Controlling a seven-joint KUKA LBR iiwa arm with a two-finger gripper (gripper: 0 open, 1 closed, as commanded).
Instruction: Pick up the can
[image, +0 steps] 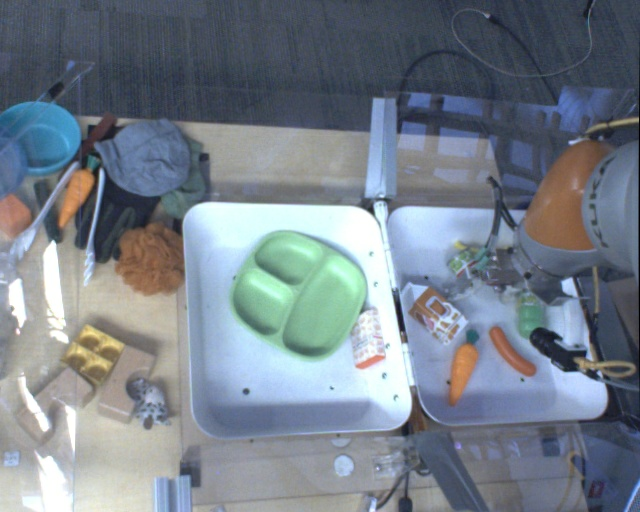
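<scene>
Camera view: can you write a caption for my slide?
Robot arm over right bin; can lies by green plate in left bin.

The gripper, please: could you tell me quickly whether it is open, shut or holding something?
Gripper: low in the right bin; open or shut cannot be told.

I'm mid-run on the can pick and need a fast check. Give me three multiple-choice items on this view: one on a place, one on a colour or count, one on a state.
1. Where is the can?
A. In the left bin, beside the green plate
B. In the right bin, beside the carrot
C. On the bench outside the bins

2. What colour is the divided plate?
A. Blue
B. Green
C. Orange

3. How does the can rest?
A. Between the fingers
B. On top of the plate
C. On the bin floor, free of the gripper

Answers: 1 A, it sits at the plate's right edge. 2 B, its three sections are pale green. 3 C, the gripper is over the right bin.
</scene>
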